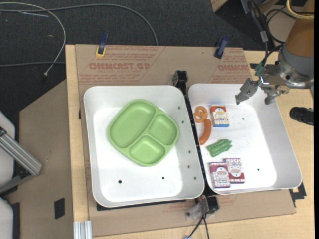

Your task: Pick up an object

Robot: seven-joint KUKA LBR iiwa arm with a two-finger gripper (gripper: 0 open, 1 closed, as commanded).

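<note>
- The gripper [257,94] hangs over the top right corner of the right bin [271,148].
- Its two fingers [245,92] are spread apart, and there is nothing between them.
- The grey arm [299,59] with its orange band comes in from the upper right.
- The small things lie in the left part of the right bin, well apart from the gripper.
- A little orange ring [200,114] sits near the top left of that bin.
- Just under the ring lies an orange carrot-shaped toy [205,132], and the two look like they touch.
- A small box with a blue, white and red front [219,116] stands just right of the ring.
- A green toy vegetable [219,147] lies below the carrot toy, near it.
- Two dark red packets [227,173] lie side by side near the bottom edge of the bin.
- The left bin [99,183] holds a green plate [143,132] with three parts in it.
- The green plate sits about in the middle of its bin, turned at a slant.
- Both bins rest on a brown cardboard sheet [124,63], and two blue clips [102,43] hold its top edge.
</note>
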